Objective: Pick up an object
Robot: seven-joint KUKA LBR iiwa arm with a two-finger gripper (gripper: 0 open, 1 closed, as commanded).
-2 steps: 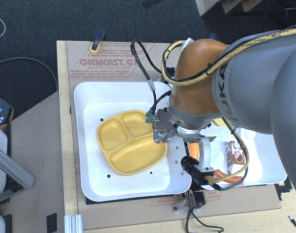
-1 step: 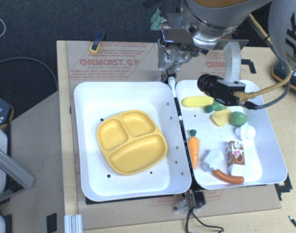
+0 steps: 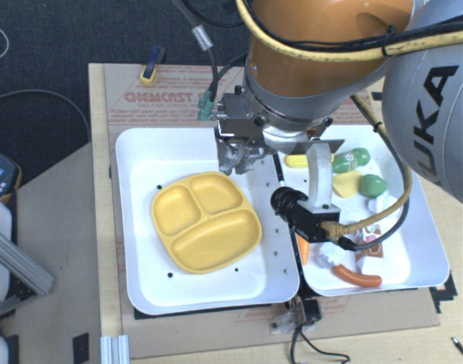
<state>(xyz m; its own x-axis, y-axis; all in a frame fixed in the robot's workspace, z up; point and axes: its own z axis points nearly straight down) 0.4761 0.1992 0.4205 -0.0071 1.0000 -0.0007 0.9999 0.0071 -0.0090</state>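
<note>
1. The yellow divided plate point(image 3: 206, 221) lies flat in the left bin point(image 3: 133, 203).
2. The end effector point(image 3: 235, 158) hovers just beyond the plate's far rim; its state, I cannot tell.
3. The plate looks light, stiff and slick; its raised rim seems the best hold.

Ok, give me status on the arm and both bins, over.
Tool over left bin, above yellow divided plate, nothing seen gripped. Toy food sits in right bin. Arm and cables overhang the right bin.

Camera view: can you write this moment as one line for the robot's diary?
tool: above left white bin, at its back edge | yellow divided plastic plate: lying in left bin, untouched | small toy foods: in right bin
</note>
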